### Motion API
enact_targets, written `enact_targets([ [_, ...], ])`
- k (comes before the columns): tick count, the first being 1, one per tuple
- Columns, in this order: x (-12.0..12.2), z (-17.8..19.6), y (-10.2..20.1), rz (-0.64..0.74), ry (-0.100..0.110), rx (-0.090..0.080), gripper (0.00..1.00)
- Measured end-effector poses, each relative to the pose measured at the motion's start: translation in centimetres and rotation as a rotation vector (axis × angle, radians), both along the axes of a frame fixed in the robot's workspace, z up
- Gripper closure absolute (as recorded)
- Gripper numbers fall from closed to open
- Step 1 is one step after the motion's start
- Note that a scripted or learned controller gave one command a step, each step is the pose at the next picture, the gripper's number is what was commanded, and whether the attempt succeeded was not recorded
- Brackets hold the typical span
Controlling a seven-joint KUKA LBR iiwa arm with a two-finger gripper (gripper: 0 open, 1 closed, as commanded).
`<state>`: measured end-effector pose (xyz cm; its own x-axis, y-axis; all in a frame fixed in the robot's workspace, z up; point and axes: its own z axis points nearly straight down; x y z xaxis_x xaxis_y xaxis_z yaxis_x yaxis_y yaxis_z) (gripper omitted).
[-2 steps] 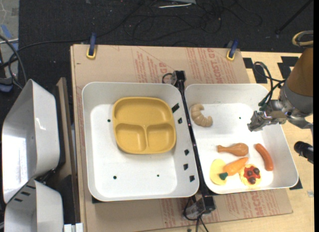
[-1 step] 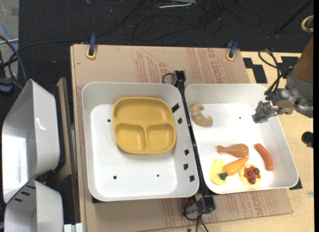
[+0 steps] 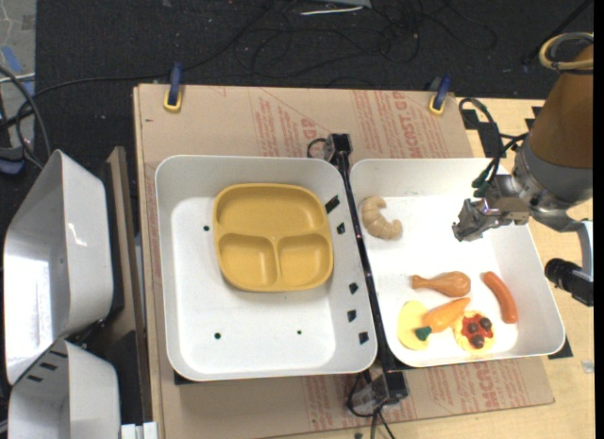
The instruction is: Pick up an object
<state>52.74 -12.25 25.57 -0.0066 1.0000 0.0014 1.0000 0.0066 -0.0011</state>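
Item 1: my fingers, right of frame, poised over bare floor in the upper part of the right bin. Too small and dark to tell how far apart they stand; nothing visible between them.

Item 2: candidate objects, all in the right bin. Croissant upper left of the bin, lying alone, so likely the easiest reach. Drumstick, carrot, sausage and pizza slice clustered lower right, crowded for picking.

Item 3: left bin, holding 1 yellow divided plate.

Item 4: tabletop, cardboard-covered.
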Motion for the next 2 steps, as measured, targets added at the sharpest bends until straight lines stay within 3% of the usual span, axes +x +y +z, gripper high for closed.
enact_targets([
  [2, -2.1, -1.1, 10.8, 0.002, 0.001, 0.0, 1.0],
])
